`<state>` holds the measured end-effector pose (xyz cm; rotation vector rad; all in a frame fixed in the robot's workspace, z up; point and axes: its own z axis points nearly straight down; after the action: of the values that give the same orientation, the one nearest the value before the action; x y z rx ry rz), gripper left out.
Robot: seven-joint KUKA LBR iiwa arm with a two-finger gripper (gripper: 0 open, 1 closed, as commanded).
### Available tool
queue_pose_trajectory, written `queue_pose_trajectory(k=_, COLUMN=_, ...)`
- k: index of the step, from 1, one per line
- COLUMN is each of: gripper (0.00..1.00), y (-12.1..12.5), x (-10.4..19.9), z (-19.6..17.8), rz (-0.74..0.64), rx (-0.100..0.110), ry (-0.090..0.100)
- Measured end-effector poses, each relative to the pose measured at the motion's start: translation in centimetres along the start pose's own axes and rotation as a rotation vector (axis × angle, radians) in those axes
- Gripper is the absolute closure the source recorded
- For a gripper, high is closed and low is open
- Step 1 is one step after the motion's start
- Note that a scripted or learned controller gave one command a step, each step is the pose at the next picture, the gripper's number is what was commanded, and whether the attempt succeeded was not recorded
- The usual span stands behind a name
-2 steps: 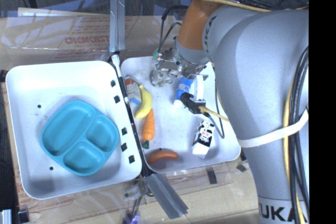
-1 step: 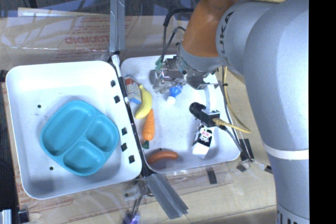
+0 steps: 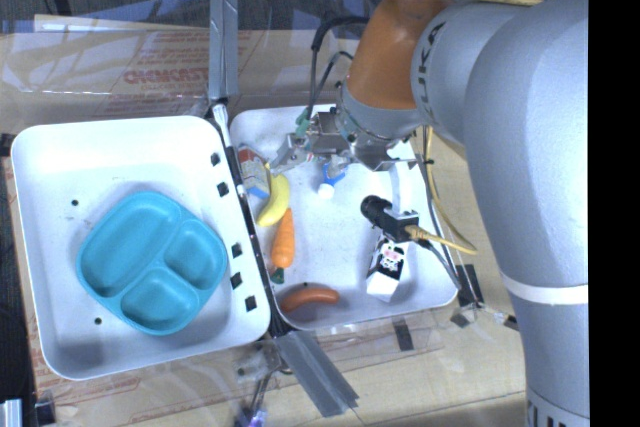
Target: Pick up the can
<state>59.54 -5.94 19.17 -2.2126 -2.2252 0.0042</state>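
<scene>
Desk [image 3: 150, 395] at the front carries two shallow white bins. In the right-hand white bin [image 3: 440, 300] the nearest things are a reddish-brown sausage [image 3: 310, 296] and a small black-and-white carton [image 3: 386, 267]. Behind them lie an orange carrot [image 3: 285, 240] and a yellow banana [image 3: 273, 200]. The left-hand white bin [image 3: 40, 215] holds a blue divided plastic plate [image 3: 150, 260]. Farther back, just beyond the banana's top and against the right bin's left wall, sits a small metallic thing with red and blue on it [image 3: 252, 167]. I take this for the can, though it is too small to be sure. The grey arm with its orange band [image 3: 500, 115] reaches over the bin's far end, and its jaws hang low, near that thing on its right side. Whether they are wide or narrow I cannot tell, and nothing shows between them. The step in hand looks like the approach, with the grasp not yet made. The next move probably calls for shifting toward the bin wall and closing without catching the banana.
</scene>
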Motion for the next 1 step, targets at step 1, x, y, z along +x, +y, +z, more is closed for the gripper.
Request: queue_pose_trajectory(k=1, gripper=0.00, y=6.04, x=-4.29, z=6.54, rz=-0.016, rx=0.001, ry=0.000)
